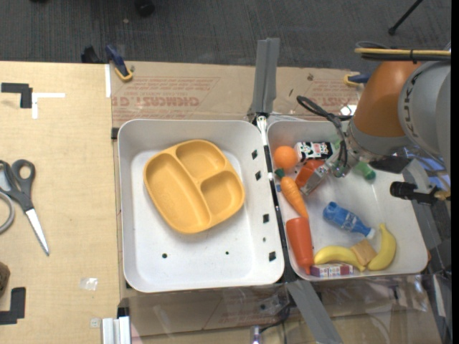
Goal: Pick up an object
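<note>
Right now, from the camera above the bench, my gripper is down low in the right bin, near its far left corner, and I cannot tell how it is set, because the wrist and its cables crowd that spot. It sits close by a reddish-orange piece, just beside the small orange ball and a black-and-white patterned carton; whether it touches any of them I cannot say. That reddish piece looks like the likeliest thing for me to take: it seems a light, stiff plastic toy, smooth enough to slip, so I would close across its narrow width near the middle, not at an end. Beside it the toy carrot tapers and would squirt out if pinched near the tip. The longer red piece lies tight along the bin's left wall, leaving poor room for a finger on that side. A blue bottle lies apart in the middle, probably light and rounded, best gripped across its body. Two bananas curve along the near edge with a small box touching them. In the left bin rests a yellow divided plate, too broad and flat for me to take anywhere but its rim.
</note>
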You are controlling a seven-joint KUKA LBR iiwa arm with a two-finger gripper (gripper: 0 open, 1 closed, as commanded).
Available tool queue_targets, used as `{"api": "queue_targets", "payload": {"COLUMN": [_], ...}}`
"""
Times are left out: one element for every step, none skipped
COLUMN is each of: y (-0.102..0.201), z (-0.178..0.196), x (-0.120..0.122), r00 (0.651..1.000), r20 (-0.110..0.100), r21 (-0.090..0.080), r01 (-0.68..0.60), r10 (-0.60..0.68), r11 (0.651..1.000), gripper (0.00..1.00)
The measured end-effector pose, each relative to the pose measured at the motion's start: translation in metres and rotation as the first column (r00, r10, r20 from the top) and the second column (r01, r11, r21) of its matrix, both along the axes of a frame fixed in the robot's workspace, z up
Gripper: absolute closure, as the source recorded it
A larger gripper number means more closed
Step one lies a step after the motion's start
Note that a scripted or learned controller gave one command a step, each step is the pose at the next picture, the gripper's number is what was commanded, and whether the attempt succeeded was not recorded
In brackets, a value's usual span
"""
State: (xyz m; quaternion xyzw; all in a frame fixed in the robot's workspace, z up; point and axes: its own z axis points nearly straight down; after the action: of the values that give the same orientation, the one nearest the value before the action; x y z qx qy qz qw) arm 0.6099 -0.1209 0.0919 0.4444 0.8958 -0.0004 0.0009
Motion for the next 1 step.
{"api": "queue_targets", "payload": {"y": [0.0097], "z": [-0.0018], "x": [0.0220], "r00": [0.985], "r20": [-0.025], "r21": [-0.004], "r01": [0.170], "r10": [-0.170], "r11": [0.986], "gripper": [0.00]}}
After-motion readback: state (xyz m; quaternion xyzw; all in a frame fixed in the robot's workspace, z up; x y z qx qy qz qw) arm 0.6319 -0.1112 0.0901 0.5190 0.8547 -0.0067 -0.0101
